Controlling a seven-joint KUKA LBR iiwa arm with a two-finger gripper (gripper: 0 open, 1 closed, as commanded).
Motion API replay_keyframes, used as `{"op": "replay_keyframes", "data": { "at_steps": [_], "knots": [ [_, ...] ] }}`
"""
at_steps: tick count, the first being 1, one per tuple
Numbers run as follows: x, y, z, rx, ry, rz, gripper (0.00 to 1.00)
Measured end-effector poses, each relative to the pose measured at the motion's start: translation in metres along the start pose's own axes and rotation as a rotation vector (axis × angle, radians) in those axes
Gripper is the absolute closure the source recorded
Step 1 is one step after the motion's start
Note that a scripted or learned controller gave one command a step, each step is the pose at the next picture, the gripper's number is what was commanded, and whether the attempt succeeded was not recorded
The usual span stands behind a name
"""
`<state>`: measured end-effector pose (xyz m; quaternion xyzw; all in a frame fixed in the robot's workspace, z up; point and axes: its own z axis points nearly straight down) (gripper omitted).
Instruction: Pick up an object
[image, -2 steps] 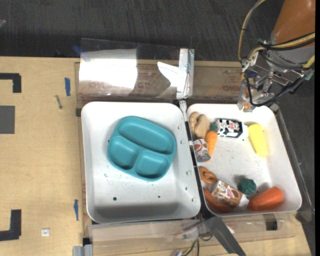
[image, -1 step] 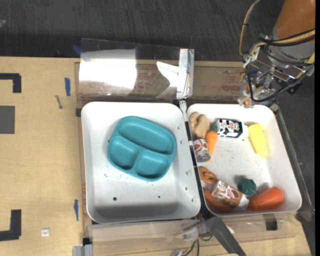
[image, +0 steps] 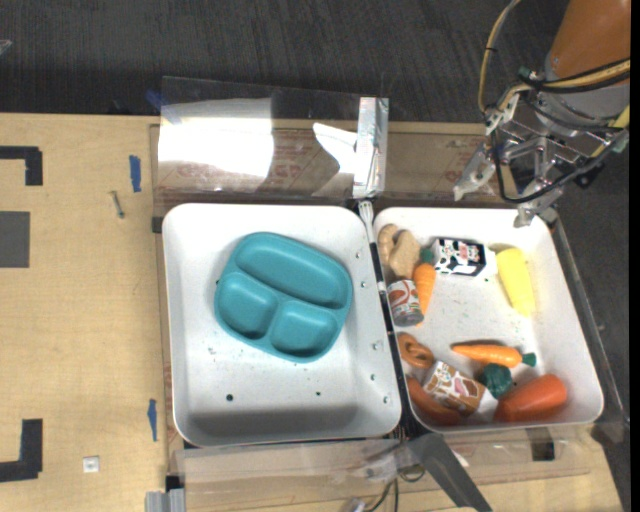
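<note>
Hanging at the upper right, the arm's metal two-finger gripper (image: 503, 193) sits above the far rim of the right-hand bin, its two prongs spread apart with nothing between them. Well out to its left and below it stretches the pale wooden bench top (image: 75, 300), marked with black corner shapes and bits of blue tape; dark floor lies beyond the bench's far edge. Left of the gripper and nearer the camera is the left shallow white bin (image: 200, 400), bearing a teal plastic tray with three compartments (image: 284, 293) with bare white floor around it, most of it on the near side. Directly under and in front of the gripper is the right shallow white bin (image: 575, 330); the open floor in its middle lies between the far row of items and the near row. A clear plastic sheet (image: 260, 150) stands behind the left bin, to the gripper's left. Closest to the gripper, just in front, is a yellow corn-like piece (image: 515, 278); a little left of that lies a black-and-white carton (image: 460, 256), then a small orange carrot (image: 424, 287) and a tan lumpy piece (image: 400, 250) against the dividing rim. Farthest in front, near the bin's close wall, lie a long orange carrot (image: 488, 353), a red-orange pepper-like piece (image: 533, 397) and a small printed packet (image: 452, 386).
</note>
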<state>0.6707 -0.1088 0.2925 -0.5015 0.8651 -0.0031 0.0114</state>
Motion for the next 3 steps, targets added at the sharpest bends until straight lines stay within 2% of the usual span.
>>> {"op": "replay_keyframes", "data": {
  "at_steps": [1, 2, 3],
  "knots": [
    [0.094, 0.048, 0.081, -0.018, 0.015, -0.007, 0.00],
    [0.154, 0.048, 0.193, -0.009, 0.011, 0.039, 0.00],
    [0.189, 0.111, 0.199, -0.009, 0.004, -0.133, 0.00]
  ]
}}
